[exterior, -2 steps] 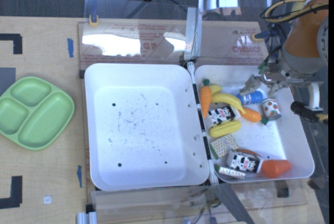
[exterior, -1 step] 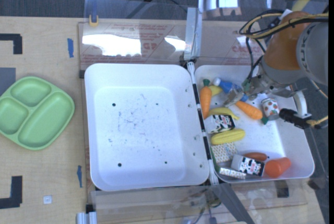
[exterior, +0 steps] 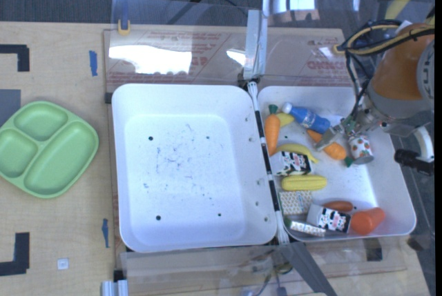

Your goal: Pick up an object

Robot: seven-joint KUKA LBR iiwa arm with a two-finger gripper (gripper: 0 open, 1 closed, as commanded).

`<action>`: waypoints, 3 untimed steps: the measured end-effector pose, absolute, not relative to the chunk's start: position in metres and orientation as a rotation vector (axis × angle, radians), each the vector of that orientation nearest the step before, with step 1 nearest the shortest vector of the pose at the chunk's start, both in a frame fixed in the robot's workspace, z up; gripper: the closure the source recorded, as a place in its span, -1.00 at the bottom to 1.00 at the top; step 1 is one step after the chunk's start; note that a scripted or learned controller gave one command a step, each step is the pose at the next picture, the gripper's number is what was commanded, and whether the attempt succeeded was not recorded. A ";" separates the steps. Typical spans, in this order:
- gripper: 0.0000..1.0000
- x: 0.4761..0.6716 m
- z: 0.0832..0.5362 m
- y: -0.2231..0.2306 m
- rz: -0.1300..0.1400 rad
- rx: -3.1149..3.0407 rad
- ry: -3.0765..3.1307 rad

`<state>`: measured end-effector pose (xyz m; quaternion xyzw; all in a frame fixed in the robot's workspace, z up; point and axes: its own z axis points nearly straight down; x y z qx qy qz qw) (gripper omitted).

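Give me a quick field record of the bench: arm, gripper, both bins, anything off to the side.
arm: grey KUKA arm with orange band, reaching in from the right
gripper: two-finger gripper, low over the right bin
right bin: shallow white bin holding a blue plastic bottle, orange toy carrot, yellow toy banana and other small items
left bin: shallow white bin
side: green divided plate on the bench

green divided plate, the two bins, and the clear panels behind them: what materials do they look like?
Green divided plate: looks like moulded plastic, matte, with uniform colour and soft rounded compartments. Left bin and right bin: probably thin white plastic with a slight sheen; the left one's floor carries bluish scuffs. Clear panels: likely acrylic or similar sheet, transparent and glossy, with bright glare patches.
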<state>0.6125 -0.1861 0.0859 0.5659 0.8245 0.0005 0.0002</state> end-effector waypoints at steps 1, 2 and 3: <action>1.00 0.614 0.098 -0.187 0.005 1.777 2.583; 1.00 0.569 0.087 -0.145 0.004 1.751 2.603; 1.00 0.555 0.232 -0.140 0.002 1.326 2.842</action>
